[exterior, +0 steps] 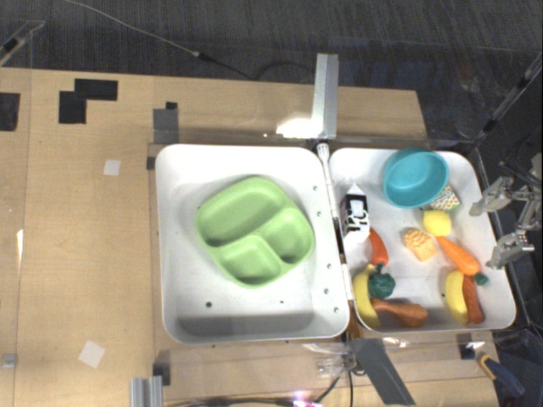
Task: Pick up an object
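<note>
In the right bin (pixel 496 316), toy food heaped for picking; gripper (pixel 509 223) at its edge, jaws' state impossible to tell.

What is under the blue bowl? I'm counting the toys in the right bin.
A patterned yellow-and-white piece pokes out from beneath the blue bowl's lower right rim. Whatever else lies below it is covered.

From my seat: right bin (pixel 488 227) holds a blue bowl (pixel 414 177) upright at the back, a lemon (pixel 436 222) just below it, a carrot (pixel 459 256) slanting beside a small orange-yellow piece (pixel 419 243), two bananas (pixel 364 293) (pixel 455 295) near the front. Left bin (pixel 170 253) holds a green divided plate (pixel 254 230), lying tilted.
</note>
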`<state>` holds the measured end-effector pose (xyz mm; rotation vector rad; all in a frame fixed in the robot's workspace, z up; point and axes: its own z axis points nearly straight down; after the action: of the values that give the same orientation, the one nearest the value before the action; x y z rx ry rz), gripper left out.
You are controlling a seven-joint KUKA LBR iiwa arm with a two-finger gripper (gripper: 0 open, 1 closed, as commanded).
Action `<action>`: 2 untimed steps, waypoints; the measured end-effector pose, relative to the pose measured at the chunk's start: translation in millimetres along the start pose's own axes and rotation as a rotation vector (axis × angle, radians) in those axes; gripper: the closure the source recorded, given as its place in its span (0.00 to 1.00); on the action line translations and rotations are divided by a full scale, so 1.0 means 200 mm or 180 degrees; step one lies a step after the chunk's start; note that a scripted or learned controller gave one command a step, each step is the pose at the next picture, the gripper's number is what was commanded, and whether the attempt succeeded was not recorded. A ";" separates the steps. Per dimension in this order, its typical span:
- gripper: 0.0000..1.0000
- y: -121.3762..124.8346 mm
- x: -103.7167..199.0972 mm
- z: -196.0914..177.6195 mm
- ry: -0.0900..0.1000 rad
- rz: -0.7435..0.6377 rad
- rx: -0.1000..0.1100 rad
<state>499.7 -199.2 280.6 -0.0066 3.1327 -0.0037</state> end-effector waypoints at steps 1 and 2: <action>0.00 -0.02 0.06 0.65 0.0035 0.0022 -0.0013; 0.00 -0.03 0.05 0.95 -0.0021 -0.0162 0.0009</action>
<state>491.9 -206.1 89.9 -0.0862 3.1250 -0.0083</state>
